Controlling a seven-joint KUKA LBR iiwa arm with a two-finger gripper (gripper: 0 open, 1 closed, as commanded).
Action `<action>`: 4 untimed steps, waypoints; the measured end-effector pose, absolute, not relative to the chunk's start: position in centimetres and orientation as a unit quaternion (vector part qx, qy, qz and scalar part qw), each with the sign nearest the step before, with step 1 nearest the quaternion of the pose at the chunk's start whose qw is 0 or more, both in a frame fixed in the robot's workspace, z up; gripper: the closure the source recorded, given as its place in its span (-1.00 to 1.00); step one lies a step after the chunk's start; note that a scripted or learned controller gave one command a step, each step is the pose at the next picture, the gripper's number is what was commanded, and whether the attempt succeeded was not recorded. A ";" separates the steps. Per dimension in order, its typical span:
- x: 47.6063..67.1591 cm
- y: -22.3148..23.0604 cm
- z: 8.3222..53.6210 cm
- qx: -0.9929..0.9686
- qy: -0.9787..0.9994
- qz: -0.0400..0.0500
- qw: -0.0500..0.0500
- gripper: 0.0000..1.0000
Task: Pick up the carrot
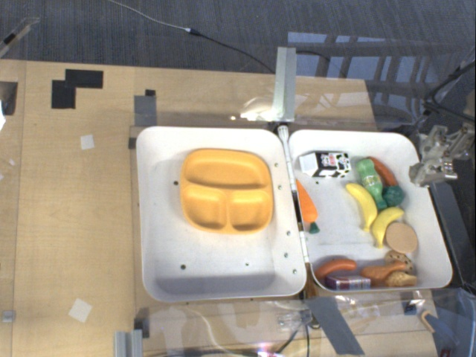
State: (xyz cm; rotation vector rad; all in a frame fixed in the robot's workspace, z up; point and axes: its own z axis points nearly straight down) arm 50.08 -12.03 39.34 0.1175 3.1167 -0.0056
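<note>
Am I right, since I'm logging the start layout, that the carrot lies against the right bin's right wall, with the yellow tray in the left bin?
Not quite. The camera view shows the carrot against the right bin's left wall, beside the divider. The yellow tray does sit in the left bin.

A robotics lab is showing here: a pale wooden bench (67, 222) is carrying two shallow white plastic bins (156, 199), a thin black cable (223, 42) is trailing across grey carpet (223, 6) at the far side.
</note>
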 end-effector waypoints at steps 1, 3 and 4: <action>48.6 -15.8 22.7 -0.043 0.999 0.001 -0.002 1.00; 51.7 -10.3 13.7 0.022 1.000 0.001 0.001 -1.00; 52.1 -8.7 9.0 -0.142 0.990 -0.001 0.007 -1.00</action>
